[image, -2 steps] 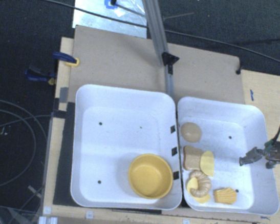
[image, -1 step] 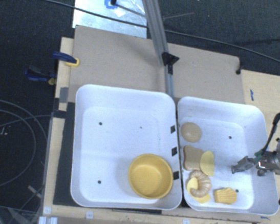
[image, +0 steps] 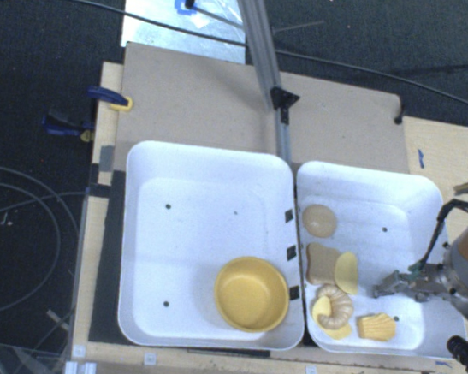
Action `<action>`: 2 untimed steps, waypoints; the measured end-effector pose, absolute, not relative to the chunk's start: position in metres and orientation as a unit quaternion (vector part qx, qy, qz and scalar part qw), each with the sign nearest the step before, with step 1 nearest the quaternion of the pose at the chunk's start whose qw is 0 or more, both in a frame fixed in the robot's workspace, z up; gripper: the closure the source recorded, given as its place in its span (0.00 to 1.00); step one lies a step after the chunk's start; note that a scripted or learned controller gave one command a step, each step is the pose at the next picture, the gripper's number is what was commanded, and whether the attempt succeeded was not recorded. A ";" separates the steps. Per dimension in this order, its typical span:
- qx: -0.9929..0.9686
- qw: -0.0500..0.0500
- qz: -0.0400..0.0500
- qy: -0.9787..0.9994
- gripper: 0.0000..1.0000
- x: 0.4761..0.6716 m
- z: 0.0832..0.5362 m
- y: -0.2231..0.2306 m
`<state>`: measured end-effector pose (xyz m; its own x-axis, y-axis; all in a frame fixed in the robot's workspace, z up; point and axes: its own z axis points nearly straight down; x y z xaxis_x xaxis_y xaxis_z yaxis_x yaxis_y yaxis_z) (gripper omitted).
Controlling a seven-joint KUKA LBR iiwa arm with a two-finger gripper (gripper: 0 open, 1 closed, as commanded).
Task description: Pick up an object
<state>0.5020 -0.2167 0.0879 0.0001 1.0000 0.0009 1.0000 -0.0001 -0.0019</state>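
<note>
No text, label, brand or number can be read anywhere in the camera view. The bench point(image: 228, 103) bears a few small dark marks near its far right corner, but they are too small and blurred to make out as letters or signs. The two white bins point(image: 167, 172) show plain surfaces with only small dark dots, and a scrap of blue tape point(image: 189, 5) on the floor carries no legible writing.

Grey arm reaching in from the right, wrist low, gripper point(image: 386, 286) pointing left, grip state unclear
</note>
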 end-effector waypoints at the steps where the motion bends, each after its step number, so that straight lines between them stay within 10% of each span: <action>1: -0.707 -0.002 -0.001 -0.707 1.00 0.504 0.101 -0.218; 2: -0.705 -0.003 -0.002 -0.709 1.00 0.499 0.160 -0.212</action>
